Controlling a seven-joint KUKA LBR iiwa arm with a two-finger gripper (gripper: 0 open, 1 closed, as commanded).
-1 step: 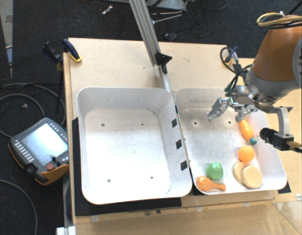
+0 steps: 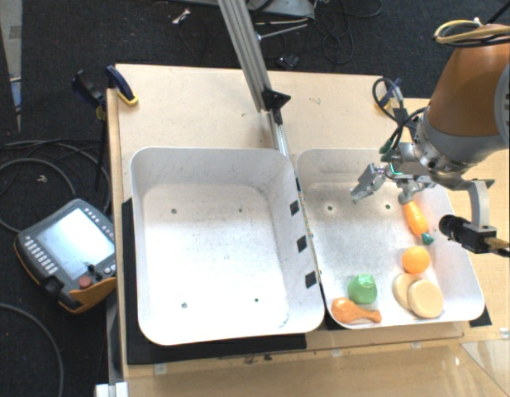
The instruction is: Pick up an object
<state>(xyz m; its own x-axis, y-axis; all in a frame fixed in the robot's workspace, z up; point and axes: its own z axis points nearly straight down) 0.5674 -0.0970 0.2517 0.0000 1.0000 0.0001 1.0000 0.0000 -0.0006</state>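
Camera view shows the grey arm with its orange band reaching in from the right, its 2-finger metal gripper [image 2: 385, 185] hovering over the upper part of the right shallow white plastic bin [image 2: 337, 168], fingers spread apart and holding nothing. Just below it lies a tapered orange carrot [image 2: 416, 219]. Nearer the front sit a round orange ball [image 2: 416, 260], a glossy green rounded fruit [image 2: 363, 288], a pale tan bread-like piece [image 2: 420, 296] and an orange pear-shaped toy [image 2: 352, 310].

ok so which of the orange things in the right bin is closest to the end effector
The carrot, the long orange piece with a green tip. It lies just below the end effector, while the round orange ball and the orange gourd-shaped piece sit farther toward the bin's front edge.
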